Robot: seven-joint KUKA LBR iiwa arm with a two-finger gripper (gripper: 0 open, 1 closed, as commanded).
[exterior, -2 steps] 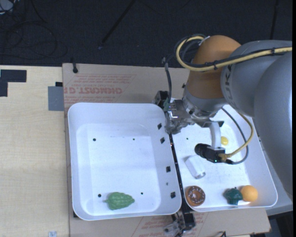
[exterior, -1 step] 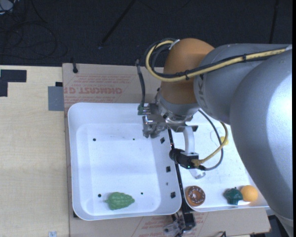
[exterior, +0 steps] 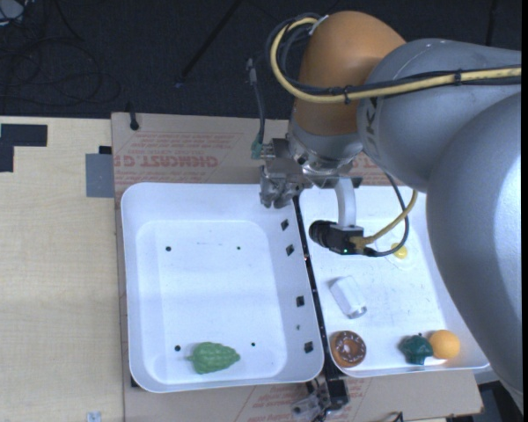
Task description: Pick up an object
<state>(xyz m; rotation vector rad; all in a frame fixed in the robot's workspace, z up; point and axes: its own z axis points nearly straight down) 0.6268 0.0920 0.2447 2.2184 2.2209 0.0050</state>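
Note:
A lumpy green object (exterior: pixel 214 357) lies near the front edge of the left bin (exterior: pixel 141 236). The right bin (exterior: pixel 396 306) holds a small white cylinder (exterior: pixel 348 295), a brown frosted donut (exterior: pixel 347 347), a dark green piece (exterior: pixel 415 348) and an orange ball (exterior: pixel 443 345) touching it. My gripper (exterior: pixel 279 186) hangs over the far end of the divider between the bins, well away from all of these objects. Nothing shows held in it.
The big grey arm with its orange band (exterior: pixel 348 55) covers the right bin's far right part. A black module with cables (exterior: pixel 334 234) hangs below the wrist over the right bin. A small yellow spot (exterior: pixel 401 253) lies beside it. Cardboard borders the bins.

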